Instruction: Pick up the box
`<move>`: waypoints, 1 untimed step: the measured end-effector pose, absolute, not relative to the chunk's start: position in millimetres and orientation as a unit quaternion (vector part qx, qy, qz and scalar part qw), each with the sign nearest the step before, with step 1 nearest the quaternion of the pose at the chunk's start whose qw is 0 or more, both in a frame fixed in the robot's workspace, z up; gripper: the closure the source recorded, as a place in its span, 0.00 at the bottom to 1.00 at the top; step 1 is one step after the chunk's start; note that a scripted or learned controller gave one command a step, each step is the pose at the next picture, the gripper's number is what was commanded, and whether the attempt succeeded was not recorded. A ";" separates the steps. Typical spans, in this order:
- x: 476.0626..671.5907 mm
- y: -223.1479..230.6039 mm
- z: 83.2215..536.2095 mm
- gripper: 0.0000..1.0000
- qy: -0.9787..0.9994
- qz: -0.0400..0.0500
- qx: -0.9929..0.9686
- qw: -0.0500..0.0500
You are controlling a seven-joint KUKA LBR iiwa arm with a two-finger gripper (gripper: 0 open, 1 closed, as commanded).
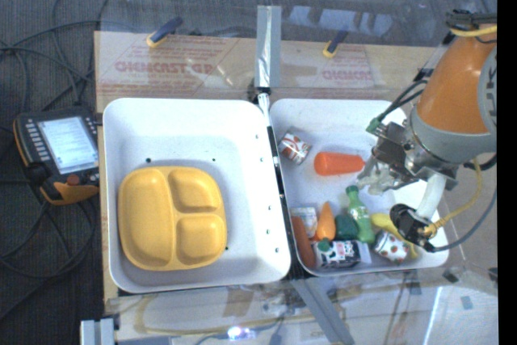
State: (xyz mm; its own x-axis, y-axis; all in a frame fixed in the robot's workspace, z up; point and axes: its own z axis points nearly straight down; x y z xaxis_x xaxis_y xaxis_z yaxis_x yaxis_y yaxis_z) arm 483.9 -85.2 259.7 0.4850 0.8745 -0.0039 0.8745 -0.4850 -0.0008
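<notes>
A small black-and-white box lies on its side at the front edge of the right bin, among other small items. Just left of it, along the bin's left wall, lies a narrow red and white packet. My gripper hangs over the right part of that bin, up and to the right of the box and apart from it. It is just right of an orange carrot-shaped toy. The grey wrist and orange band hide the bin's right side.
Around the box lie a green bottle, a small orange carrot, a yellow piece and a strawberry-print can. A crushed can sits near the divider. The left bin holds a yellow divided plate.
</notes>
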 end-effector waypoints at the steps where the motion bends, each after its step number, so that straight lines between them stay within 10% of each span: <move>1: 505.7 -82.3 283.4 1.00 0.474 -0.002 0.881 0.000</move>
State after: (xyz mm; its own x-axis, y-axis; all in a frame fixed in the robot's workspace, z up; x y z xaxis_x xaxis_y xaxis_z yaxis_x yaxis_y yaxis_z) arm 505.7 -82.3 283.4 0.5512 0.8343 -0.0041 0.8343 -0.5513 -0.0024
